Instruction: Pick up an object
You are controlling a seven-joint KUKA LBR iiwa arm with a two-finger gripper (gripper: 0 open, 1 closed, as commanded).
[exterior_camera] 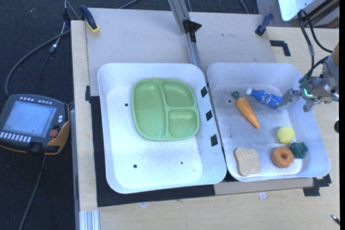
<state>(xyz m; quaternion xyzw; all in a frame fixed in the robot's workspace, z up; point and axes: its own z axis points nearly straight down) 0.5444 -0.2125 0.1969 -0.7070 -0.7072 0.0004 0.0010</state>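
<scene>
Your hand (299,95) sits at the right bin's (318,140) far right edge, just beside the blue bottle (265,97); you cannot tell its state from here. In that bin lie a carrot (247,110), yellow ball (285,134), doughnut (282,157) and bread slice (247,161). The left bin (116,169) holds a green divided plate (165,109).
</scene>
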